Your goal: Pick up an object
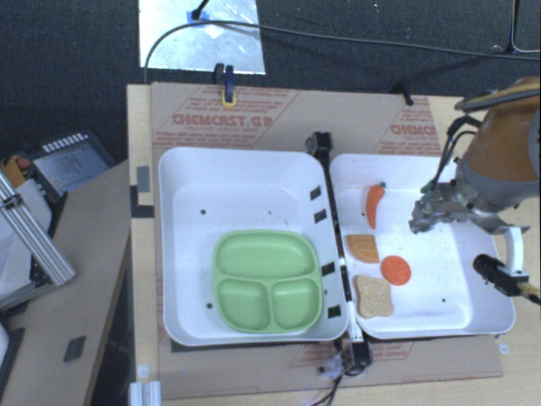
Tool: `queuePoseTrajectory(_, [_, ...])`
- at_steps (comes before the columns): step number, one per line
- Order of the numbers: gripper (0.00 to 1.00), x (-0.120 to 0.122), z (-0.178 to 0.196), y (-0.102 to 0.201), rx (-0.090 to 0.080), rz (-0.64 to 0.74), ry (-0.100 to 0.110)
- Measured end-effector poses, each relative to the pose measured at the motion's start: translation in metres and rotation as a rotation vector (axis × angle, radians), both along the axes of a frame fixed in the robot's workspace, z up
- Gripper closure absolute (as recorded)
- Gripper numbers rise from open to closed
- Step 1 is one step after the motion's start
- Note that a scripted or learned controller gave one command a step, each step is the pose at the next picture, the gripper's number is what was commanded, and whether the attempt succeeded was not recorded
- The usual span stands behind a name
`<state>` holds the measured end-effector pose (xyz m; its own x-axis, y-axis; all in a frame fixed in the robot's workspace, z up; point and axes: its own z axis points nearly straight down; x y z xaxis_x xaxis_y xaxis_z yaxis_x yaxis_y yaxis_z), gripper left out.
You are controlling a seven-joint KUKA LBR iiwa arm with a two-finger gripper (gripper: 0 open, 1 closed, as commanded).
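The gripper (425, 216) hangs over the right bin (439, 169), holding nothing. I cannot tell its state. A carrot (374, 205), a tomato (396, 270) and two bread slices lie just to its left. Nothing is picked up yet.

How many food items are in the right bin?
4: a carrot at the far left, a cracker below it, a tomato beside that, and toast nearest. The arm may hide more.
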<state>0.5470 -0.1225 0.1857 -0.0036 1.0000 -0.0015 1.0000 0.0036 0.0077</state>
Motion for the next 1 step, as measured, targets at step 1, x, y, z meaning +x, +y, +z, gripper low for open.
queuePoseTrajectory(1, [1.00,-0.0009,0.0621,0.0061,0.000,0.002,0.000])
